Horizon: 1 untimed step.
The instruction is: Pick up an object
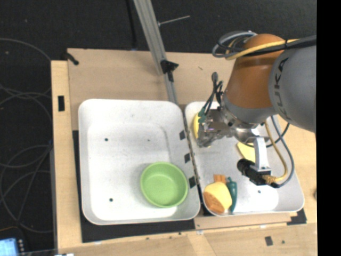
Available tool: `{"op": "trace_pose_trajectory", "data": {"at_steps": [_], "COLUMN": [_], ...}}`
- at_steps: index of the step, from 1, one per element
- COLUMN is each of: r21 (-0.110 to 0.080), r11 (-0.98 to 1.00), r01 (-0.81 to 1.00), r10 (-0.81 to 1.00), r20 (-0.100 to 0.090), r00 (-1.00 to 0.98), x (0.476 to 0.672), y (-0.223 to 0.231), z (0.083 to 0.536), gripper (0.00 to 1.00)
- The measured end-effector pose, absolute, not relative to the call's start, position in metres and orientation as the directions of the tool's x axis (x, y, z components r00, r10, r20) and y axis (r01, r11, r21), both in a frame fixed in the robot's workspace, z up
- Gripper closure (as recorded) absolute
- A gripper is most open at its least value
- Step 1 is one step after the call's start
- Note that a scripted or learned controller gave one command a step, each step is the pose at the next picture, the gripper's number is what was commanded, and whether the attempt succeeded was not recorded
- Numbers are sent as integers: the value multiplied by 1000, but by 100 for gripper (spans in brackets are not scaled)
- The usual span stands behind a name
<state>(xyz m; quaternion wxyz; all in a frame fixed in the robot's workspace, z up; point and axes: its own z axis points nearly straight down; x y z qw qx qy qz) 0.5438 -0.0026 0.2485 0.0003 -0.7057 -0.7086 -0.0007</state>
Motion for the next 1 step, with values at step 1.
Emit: {"op": "trace_pose_trajectory", "data": {"at_steps": [1], "r21": [-1], "r11": [3], "r01": [1000], "r10": [1000], "r20": [1], "r00": [-3], "x": [543], "y": [43], "z": [243], "gripper": [100]}}
